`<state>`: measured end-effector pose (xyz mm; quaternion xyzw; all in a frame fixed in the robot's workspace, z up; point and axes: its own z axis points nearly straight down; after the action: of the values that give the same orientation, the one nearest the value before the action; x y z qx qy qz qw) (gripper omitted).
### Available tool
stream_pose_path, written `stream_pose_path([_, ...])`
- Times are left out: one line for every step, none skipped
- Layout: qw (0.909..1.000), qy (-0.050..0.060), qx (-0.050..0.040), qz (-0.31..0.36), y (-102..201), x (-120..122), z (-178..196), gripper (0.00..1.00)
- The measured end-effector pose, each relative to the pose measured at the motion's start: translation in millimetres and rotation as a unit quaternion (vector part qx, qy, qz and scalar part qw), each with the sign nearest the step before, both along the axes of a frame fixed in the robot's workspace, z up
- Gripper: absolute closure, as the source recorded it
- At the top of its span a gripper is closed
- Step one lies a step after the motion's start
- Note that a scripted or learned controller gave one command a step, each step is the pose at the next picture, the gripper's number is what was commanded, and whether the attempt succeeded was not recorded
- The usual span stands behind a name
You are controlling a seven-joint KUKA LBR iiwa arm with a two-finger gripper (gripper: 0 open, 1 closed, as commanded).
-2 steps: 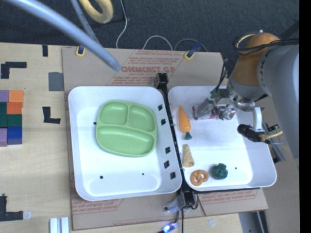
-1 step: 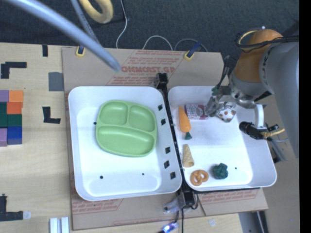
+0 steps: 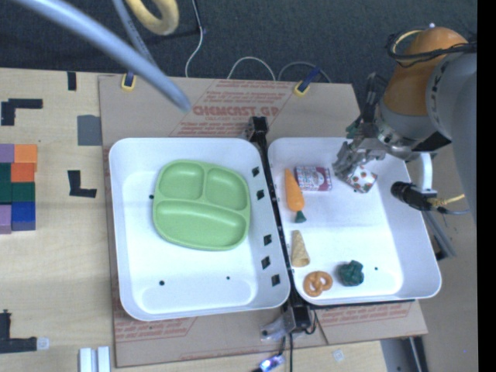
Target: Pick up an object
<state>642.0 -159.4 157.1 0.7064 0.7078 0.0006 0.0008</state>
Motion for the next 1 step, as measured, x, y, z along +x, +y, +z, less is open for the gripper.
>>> stream_pose_path([1.0000,0.000,0.0000,0.000,-0.9,7.1,44.0,1.00])
